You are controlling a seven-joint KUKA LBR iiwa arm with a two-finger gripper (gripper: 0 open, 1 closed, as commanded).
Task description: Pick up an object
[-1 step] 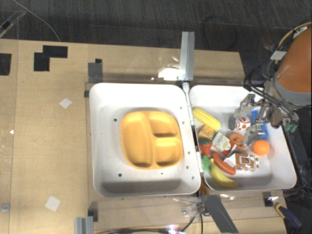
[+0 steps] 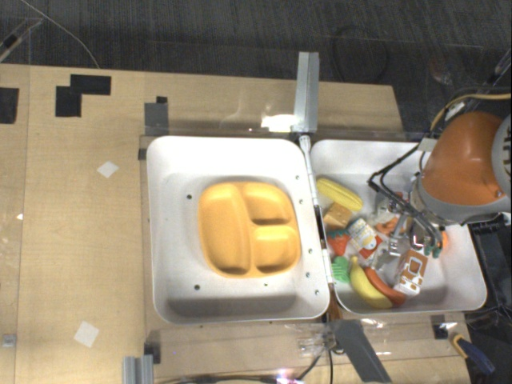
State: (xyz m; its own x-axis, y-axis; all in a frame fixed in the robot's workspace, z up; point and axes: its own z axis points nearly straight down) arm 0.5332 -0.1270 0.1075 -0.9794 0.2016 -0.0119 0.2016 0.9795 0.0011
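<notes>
The bench (image 2: 72,238) beneath me is the largest thing here, pale wood, with two shallow white bins side by side on it. The left bin (image 2: 172,214) carries one thing: a yellow tray (image 2: 246,227) with three compartments, one long one on its left and two smaller ones stacked on its right, sitting near the bin's middle. The right bin (image 2: 464,282) holds everything else, and my arm (image 2: 468,166) hangs over its right half, the orange band broad and round from above, with black cables looping off toward the bin's centre.

My gripper (image 2: 400,254) is low over the heap of small objects in the right bin, just right of the pile's centre. My metal parts blend into the clutter under them, so I cannot tell whether my jaws are open or closed, nor whether anything sits between them.

The pile lies along the right bin's left side and lower middle. I count two yellow pieces: one yellow corn-shaped toy (image 2: 338,190) at the top, near the wall between the bins, and one yellow banana-shaped toy (image 2: 370,285) at the bottom. Below the corn is one tan block (image 2: 339,214). One small green piece (image 2: 342,270) rests against the dividing wall. One orange-and-white patterned piece (image 2: 413,270) lies just beside my gripper, at its lower right. The smaller red and orange bits between these are too tangled to count.
</notes>
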